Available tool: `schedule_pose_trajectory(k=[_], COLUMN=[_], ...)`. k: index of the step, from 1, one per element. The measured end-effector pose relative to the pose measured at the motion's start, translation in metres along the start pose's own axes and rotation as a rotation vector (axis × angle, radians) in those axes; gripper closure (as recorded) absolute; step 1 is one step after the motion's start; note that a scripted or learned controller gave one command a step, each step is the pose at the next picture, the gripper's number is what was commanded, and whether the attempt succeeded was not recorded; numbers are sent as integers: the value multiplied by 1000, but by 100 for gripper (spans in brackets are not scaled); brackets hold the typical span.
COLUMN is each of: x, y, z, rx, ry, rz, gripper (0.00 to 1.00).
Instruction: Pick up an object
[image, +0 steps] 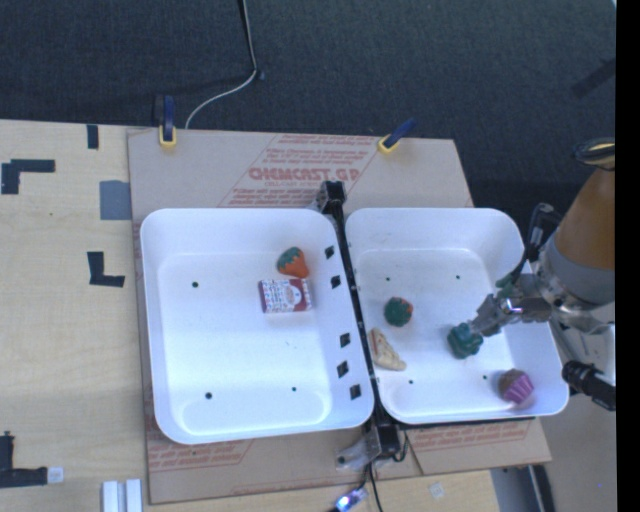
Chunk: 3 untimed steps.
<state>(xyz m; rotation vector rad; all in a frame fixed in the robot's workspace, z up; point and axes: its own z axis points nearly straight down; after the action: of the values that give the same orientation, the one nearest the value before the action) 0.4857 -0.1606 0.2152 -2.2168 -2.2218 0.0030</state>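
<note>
The right bin (430, 225) holds a dark green ball (398, 312), a tan wedge (387, 351), a teal lump (463, 341) and a pink cupcake-shaped toy (516, 386). My gripper (487, 322) reaches in from the right and is low over this bin's right side. Its tip is right against the upper right of the teal lump. Whether the lump is gripped is too small to make out. In the left bin (180, 330) lie an orange and green strawberry-like toy (292, 261) and a small red and white box (285, 296).
The bins meet at a black-clipped divider (345, 310) running down the middle. The grey arm with its orange band (590, 225) hangs over the right bin's right rim. Cardboard (300, 165) lies beneath the bins, held by clamps at the back.
</note>
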Motion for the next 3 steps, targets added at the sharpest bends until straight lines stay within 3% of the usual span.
schedule_pose_trajectory(k=[1, 2, 3], x=[92, 86, 86], y=[14, 12, 12], z=[-162, -162, -172], rx=[-22, -3, -1], ry=[0, -2, -3], rz=[-12, -1, -1], gripper=[100, 100, 100])
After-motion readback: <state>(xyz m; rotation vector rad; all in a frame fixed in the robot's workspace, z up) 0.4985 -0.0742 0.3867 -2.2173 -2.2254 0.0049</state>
